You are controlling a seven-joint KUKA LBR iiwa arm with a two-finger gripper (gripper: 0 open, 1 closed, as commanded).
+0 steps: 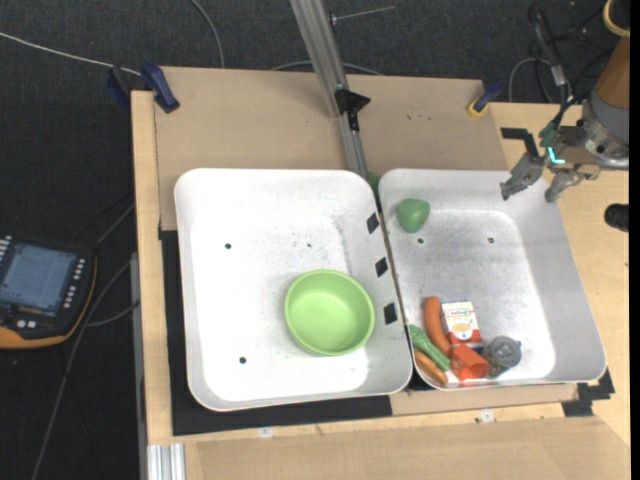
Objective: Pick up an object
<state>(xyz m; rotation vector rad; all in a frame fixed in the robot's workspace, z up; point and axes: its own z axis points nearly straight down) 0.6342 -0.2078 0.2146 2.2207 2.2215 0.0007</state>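
Note:
My gripper (535,185) hangs over the far right corner of the right bin (560,268), its two fingers spread open with nothing between them. A small green lump (412,213) lies near that bin's far left corner. At the bin's near edge sits a cluster: an orange carrot-like piece (435,321), a small white and orange box (460,320), a red piece (468,361), a grey round object (502,351) and a green strip (428,343). A green bowl (329,312) stands in the left bin (230,268).
A metal pole (322,48) slants down to the gap between the bins. Blue clamps (158,86) grip the bench's far edge. A handheld pendant (40,283) lies on the floor at left, with cables on the dark carpet.

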